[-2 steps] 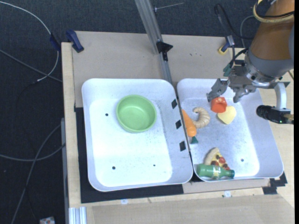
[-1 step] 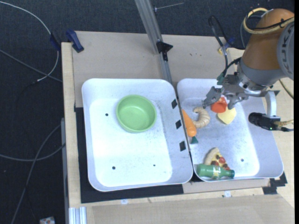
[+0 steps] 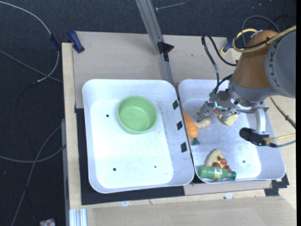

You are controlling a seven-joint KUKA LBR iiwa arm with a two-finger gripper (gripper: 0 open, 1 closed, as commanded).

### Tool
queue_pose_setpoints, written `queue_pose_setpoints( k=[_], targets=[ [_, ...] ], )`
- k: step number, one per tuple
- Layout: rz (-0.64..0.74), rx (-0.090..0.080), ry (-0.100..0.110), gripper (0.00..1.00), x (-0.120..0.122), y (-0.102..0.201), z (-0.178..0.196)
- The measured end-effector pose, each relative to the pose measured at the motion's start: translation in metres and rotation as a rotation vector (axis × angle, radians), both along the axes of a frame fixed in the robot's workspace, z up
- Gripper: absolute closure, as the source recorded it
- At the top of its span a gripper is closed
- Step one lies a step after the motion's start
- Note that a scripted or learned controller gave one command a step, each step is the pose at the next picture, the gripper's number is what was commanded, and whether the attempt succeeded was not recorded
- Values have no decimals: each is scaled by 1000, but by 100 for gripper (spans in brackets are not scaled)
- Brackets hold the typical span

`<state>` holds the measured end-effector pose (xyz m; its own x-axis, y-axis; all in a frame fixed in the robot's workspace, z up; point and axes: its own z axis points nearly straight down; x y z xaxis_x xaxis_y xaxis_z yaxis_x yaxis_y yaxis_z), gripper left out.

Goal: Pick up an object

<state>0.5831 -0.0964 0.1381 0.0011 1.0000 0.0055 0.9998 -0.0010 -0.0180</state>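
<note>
1. My arm [image 3: 263,65] comes in from the upper right of the frame, orange band above the wrist, grey body cut off by the right edge.
2. My hand [image 3: 217,108] sits low over the upper part of the right bin [image 3: 270,166], near its left half.
3. Hand state: I cannot tell if it is wide or narrow; the tips are lost in wrist hardware and clutter. Nothing visibly held.
4. Beige curled piece [image 3: 203,123] lies just below and left of my hand, touching or almost touching it; can't tell which.
5. Pale yellow piece [image 3: 230,119] lies just below my hand, on its right side, partly hidden by the wrist.
6. Orange carrot-like toy [image 3: 190,124] lies along the right bin's left wall, green tip pointing toward the lower part of the frame, just beside the beige piece.
7. Pizza-slice toy [image 3: 217,158] sits in the lower middle of the right bin, well apart from my hand.
8. Green bottle [image 3: 215,173] lies on its side at the right bin's lower edge, just below the pizza slice, touching or nearly so.
9. Black cable connector [image 3: 253,136] hangs off my wrist over the right side of the right bin.
10. Left bin [image 3: 101,173] holds a green bowl [image 3: 137,114], upright, in its upper middle.
11. Both bins sit side by side on the tabletop [image 3: 117,55]; a metal pole [image 3: 149,18] crosses the upper centre; a blue clamp [image 3: 74,41] sits at the tabletop's upper left corner.
</note>
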Motion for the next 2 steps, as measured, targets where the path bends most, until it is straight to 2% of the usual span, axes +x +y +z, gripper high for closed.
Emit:
queue_pose_setpoints(
  k=[1,2],
  targets=[
    [-4,-11,-20,0,1,-3,-43],
    [-3,-5,-22,100,2,0,-29]
  ],
)
